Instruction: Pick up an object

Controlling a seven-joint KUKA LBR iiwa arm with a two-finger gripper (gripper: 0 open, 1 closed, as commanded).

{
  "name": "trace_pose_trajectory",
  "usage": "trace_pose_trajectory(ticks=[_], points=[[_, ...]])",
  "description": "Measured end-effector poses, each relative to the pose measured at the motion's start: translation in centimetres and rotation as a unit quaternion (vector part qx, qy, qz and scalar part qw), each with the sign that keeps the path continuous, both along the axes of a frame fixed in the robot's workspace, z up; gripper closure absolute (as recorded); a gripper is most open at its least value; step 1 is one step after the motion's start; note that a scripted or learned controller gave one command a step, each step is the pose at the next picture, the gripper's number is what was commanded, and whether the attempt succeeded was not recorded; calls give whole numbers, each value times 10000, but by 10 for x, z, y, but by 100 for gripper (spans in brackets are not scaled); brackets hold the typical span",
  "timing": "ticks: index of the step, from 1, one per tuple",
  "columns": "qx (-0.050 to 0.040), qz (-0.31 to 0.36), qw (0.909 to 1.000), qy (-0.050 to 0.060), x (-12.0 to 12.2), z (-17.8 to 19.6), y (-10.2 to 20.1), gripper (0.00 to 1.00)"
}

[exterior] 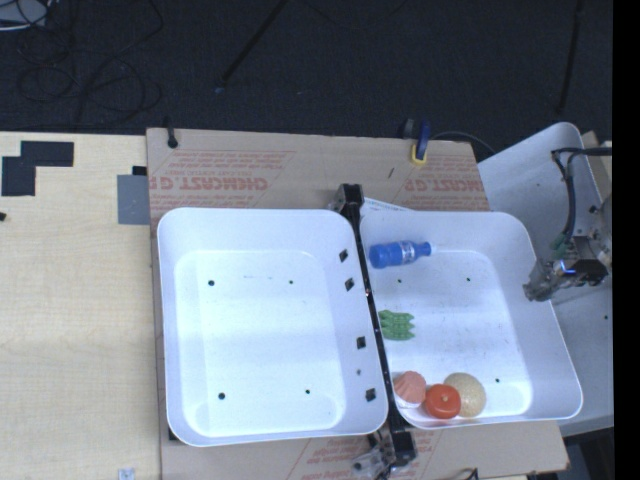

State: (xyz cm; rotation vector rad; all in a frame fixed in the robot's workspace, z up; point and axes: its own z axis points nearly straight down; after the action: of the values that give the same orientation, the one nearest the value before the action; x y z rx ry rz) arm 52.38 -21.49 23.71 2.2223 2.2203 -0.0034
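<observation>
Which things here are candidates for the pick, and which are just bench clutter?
For the job: blue bottle, green toy, pink piece, red ball, tan ball, all in the right bin.

Lying about: left bin, cardboard sheet, yellow clamp.

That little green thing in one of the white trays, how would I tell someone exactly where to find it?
Start at the right-hand bin. Along its left wall, about halfway down, lies the small green object. It is the only green item, below the blue bottle and above the reddish and tan cluster in the bottom corner.
</observation>
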Motion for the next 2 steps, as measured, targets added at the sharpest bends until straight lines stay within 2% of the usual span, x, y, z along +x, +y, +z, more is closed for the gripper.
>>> trace_pose_trajectory(ticks=[1, 2], points=[[15, -5, 10000, 10, -50, 19, 1, 100], [8, 17, 10000, -1, 4, -9, 2, 100]])
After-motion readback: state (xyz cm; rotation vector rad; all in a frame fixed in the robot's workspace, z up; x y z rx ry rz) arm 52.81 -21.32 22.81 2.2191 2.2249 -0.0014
